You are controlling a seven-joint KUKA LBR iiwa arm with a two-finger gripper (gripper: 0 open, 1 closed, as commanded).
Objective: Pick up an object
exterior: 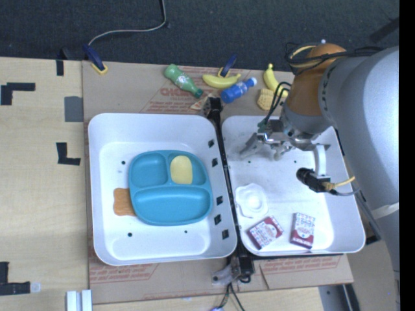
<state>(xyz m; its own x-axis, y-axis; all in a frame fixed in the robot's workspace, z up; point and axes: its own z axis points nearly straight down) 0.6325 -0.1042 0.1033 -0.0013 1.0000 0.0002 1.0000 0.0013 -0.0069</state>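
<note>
Two red packets (pixel 264 231) (pixel 303 229) and a white cup (pixel 250 199) lie in my right bin (pixel 350 238); end effector (pixel 267 142) above its upper part, fingers spread, gripping nothing.

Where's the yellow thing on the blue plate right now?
The yellow piece sits in the upper right compartment of the blue plate, in the left bin of the camera view, with an orange piece by the plate's left edge.
</note>
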